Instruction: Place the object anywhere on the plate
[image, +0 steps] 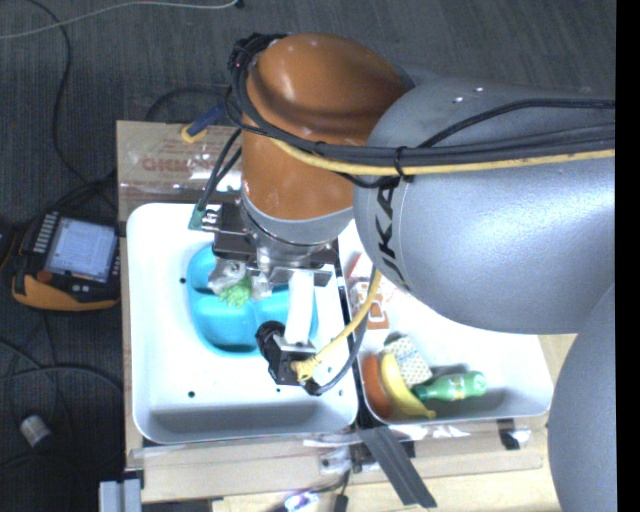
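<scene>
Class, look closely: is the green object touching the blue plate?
Cannot tell. In the camera view the green object sits over the plate right under the gripper, and the slanted view shows neither contact nor a gap.

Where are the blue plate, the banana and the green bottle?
plate (222, 322), camera view, bare left part.
banana (396, 388), camera view, middle of its curve.
bottle (456, 385), camera view, its body.

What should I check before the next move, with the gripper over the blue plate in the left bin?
1. Gripper above the blue plate: ok.
2. Small green object at the gripper's tip, over the plate: ok.
3. Object firmly gripped or already resting on the plate: cannot tell.
4. Plate inside the left bin: ok.
5. Banana and green bottle lie apart in the right bin: ok.
</scene>
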